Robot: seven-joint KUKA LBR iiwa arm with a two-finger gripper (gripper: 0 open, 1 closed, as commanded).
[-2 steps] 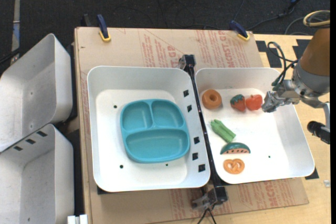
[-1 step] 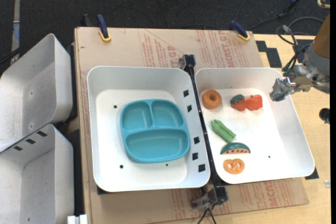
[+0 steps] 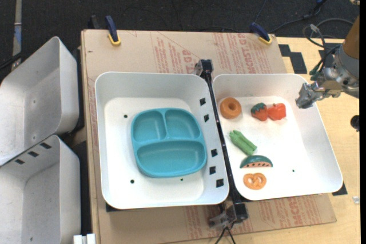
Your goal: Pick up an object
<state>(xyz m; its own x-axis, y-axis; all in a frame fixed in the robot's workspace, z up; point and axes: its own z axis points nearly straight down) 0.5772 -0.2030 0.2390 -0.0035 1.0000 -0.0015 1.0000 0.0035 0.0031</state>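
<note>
Objects for picking lie in the right bin (image 3: pixel 320 140), all loose on its floor. Donut (image 3: pixel 231 108), orange-brown, sits near the bin's far left corner. Strawberry (image 3: pixel 259 111) and a red-orange block (image 3: pixel 277 112) lie just beside each other to the donut's right, looking to touch. Green pickle (image 3: pixel 243 142) lies tilted near the middle, closer to the left wall. Watermelon slice (image 3: pixel 255 163) sits just below the pickle, rind side arched up. Pretzel (image 3: pixel 254 181) is nearest the front edge, just below the watermelon slice.

Left bin (image 3: pixel 111 140) holds a blue divided plate (image 3: pixel 168 142), three compartments, lying flat near the centre. The two bins touch along a black-clipped seam.

Gripper (image 3: pixel 305 96) enters from the right, over the right bin's far right corner, at the rim. It is well apart from every object; the block is the nearest. Nothing is seen between its fingers. How far the fingers are spread: cannot tell, the tip is small and dark against the rim.

Bench top is a cardboard sheet (image 3: pixel 171 51), clamped at the far edge. Two more white tubs (image 3: pixel 34 94) stand off the bench at the left.
</note>
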